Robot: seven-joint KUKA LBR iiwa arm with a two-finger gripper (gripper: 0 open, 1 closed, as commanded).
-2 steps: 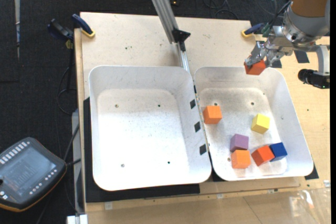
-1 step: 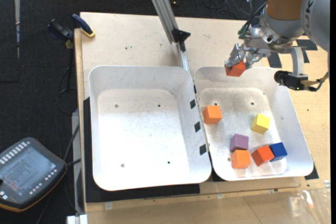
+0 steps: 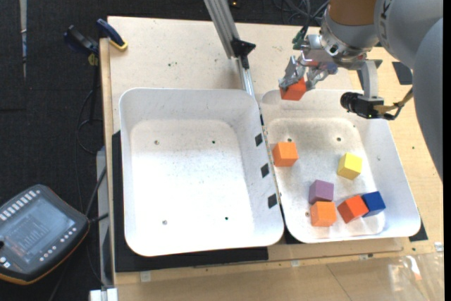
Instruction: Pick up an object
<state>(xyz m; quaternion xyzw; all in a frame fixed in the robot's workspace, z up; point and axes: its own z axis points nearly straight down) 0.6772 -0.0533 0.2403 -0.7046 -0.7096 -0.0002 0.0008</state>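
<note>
Nearest the bench's front edge, we are finding loose blocks lying in the right bin [image 3: 394, 173]: an orange cube [image 3: 323, 213] touching a purple cube [image 3: 321, 190], a red-orange cube [image 3: 352, 208] against a blue cube [image 3: 374, 202]. Further back a yellow cube [image 3: 349, 166] and another orange cube [image 3: 285, 153] are sitting apart. Beyond them, the gripper [image 3: 299, 81] is hanging above the bin's far rim, its fingers clamping a red block [image 3: 293, 89] clear of the floor, which we are judging a lift under way. The left bin [image 3: 134, 151] is sitting alongside.
</note>
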